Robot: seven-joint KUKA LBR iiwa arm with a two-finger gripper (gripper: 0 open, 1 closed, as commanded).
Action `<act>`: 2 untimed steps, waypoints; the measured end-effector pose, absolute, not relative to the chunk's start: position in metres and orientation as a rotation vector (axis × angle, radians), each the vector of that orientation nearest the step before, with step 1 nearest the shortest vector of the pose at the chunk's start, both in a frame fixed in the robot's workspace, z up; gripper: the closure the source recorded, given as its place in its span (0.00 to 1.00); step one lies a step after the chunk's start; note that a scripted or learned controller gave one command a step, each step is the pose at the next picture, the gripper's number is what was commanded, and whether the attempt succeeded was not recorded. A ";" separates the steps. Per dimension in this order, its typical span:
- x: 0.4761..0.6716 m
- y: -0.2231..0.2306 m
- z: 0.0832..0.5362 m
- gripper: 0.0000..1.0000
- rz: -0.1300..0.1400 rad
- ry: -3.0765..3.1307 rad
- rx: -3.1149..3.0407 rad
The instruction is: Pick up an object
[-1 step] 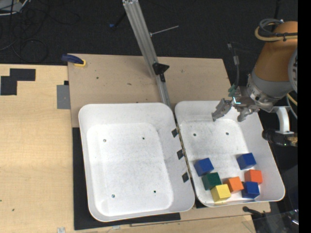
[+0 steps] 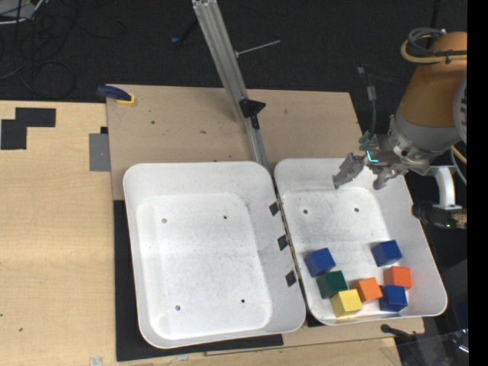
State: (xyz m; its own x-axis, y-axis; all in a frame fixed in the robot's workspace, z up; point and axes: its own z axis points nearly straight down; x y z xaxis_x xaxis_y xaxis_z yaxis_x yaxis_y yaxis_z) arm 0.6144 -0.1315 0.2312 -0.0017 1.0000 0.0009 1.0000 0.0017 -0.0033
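Note:
My gripper [image 2: 364, 175] hangs above the far end of the right bin [image 2: 347, 212], open, with nothing between its fingers. Several small cubes lie at the near end of that bin, well away from the gripper: a blue cube [image 2: 319, 261], a dark green cube [image 2: 332, 283], a yellow cube [image 2: 346, 302], an orange cube [image 2: 369, 289], a second blue cube [image 2: 386, 252], a red-orange cube [image 2: 397, 276] and a third blue cube [image 2: 393, 297].
The left bin [image 2: 202, 250] sits beside the right one, joined by black clips. A slanted aluminium rail [image 2: 229, 67] rises behind the bins. The wooden bench [image 2: 183, 124] extends to the back and left.

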 end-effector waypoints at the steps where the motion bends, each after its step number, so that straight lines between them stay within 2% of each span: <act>1: 0.620 -0.137 0.172 0.00 0.008 -2.217 -2.216; 2: 0.613 -0.138 0.127 0.00 0.008 -2.216 -2.217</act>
State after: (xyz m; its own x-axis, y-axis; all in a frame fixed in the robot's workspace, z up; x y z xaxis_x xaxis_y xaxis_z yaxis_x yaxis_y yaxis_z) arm 0.6135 -0.1384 0.1270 0.0002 1.0000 0.0015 1.0000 -0.0002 -0.0087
